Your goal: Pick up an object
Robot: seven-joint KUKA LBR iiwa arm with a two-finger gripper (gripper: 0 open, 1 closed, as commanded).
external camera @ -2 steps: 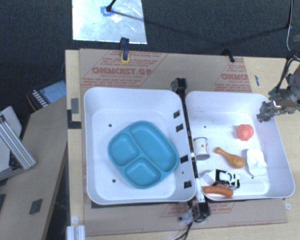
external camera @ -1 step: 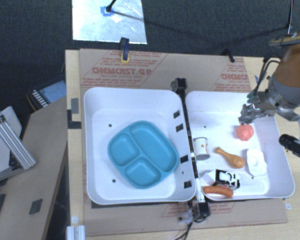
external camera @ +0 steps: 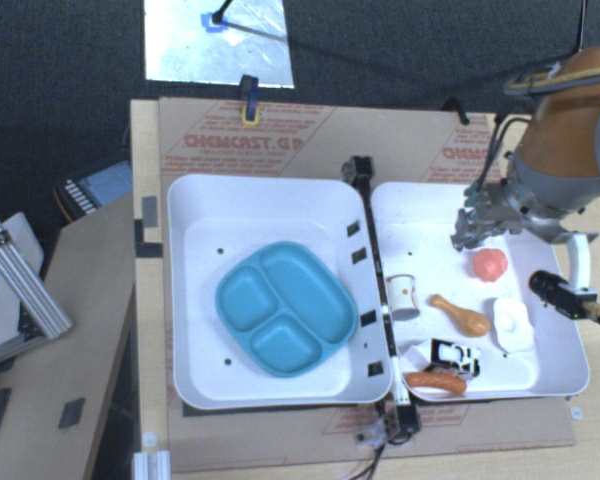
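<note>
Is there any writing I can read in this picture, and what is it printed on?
"CHEMCAST GP": red print on the brown sheet under the bins, at its upper left.
A second red print at the sheet's upper right: partly hidden, too blurred to read.
Red print along the sheet's front edge: too small to read.

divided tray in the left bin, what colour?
Light blue: the divided tray shows plainly in the camera view, lying in the left bin.

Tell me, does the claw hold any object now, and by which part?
Nothing is held. The claw hangs above the right bin, beside the pink ball, apart from it.
</note>
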